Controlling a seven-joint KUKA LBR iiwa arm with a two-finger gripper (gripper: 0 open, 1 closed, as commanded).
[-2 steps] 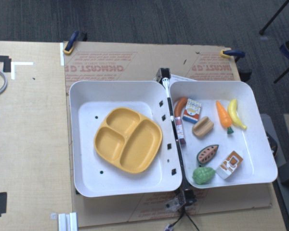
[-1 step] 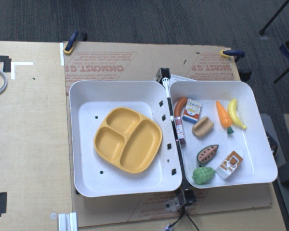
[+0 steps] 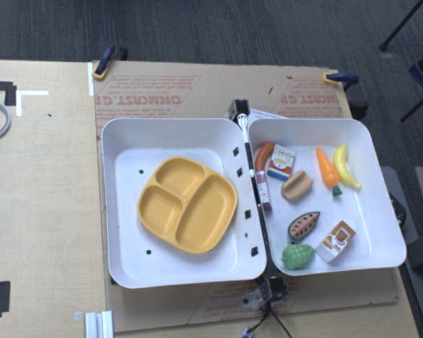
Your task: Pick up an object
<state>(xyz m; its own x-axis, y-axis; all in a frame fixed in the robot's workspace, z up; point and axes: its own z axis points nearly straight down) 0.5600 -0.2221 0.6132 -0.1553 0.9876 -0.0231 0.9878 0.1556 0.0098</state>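
Observation:
The right bin holds several toy foods. A yellow banana lies at the far right beside an orange carrot. A small printed carton stands next to a red sausage. A hot dog bun sits mid-bin. Nearer the front lie a watermelon slice, green broccoli and a white and orange carton. A marker-like stick rests along the bin's left wall.
The left bin holds a yellow three-compartment plate. Both bins sit on brown cardboard held by blue and yellow clamps. The wooden bench extends to the left.

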